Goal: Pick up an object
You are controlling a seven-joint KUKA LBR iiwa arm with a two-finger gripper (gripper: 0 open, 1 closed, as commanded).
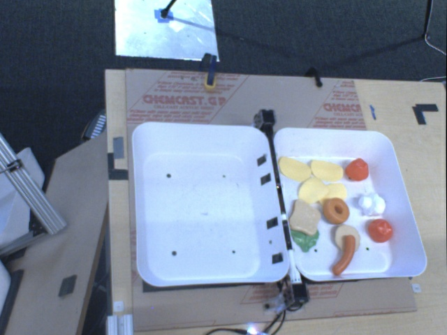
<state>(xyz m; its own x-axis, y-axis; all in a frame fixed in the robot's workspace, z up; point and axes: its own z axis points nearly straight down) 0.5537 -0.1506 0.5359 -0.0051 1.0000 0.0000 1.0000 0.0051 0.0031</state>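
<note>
Nearest the camera, the right bin (pixel 401 187) holds all the toy food, crowded toward its inner wall: a sausage (pixel 343 259), a bread slice (pixel 304 217) over a green leaf (pixel 305 240), a doughnut (pixel 336 210), yellow chips (pixel 312 176), a white lump (pixel 370 203) and two tomatoes (pixel 380 230), any of which could serve as the thing to pick. Beside it the left bin (pixel 202 208) is bare, probably kept as the drop side; both rest on cardboard (pixel 188 98) over a wooden bench (pixel 391 96), with dark carpet (pixel 56 47) and a shiny metal plate (pixel 164 19) beyond. How the gripper stands I cannot tell.
</note>
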